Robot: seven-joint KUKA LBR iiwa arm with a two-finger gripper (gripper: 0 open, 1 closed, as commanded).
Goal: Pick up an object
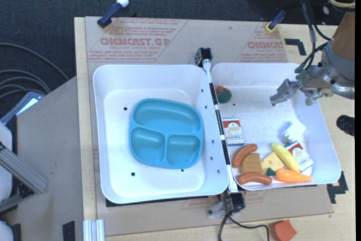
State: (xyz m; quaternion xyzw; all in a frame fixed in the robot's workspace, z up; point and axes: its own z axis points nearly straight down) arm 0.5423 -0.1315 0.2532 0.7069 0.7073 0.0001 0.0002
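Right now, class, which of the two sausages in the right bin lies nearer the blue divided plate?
The upper red sausage, beside the small carton; the other lies along the bin's front edge.

The right bin (256, 79) is taken as the landmark. A second bin (113, 121) is set touching its left wall, and a divided plate (166, 132) is laid in the middle of that bin. Inside the right bin, a round toy (224, 94) is placed by the left wall toward the far end, with a small carton (233, 131) nearer along that wall. Toy foods (271, 163) are clustered in its near corner.
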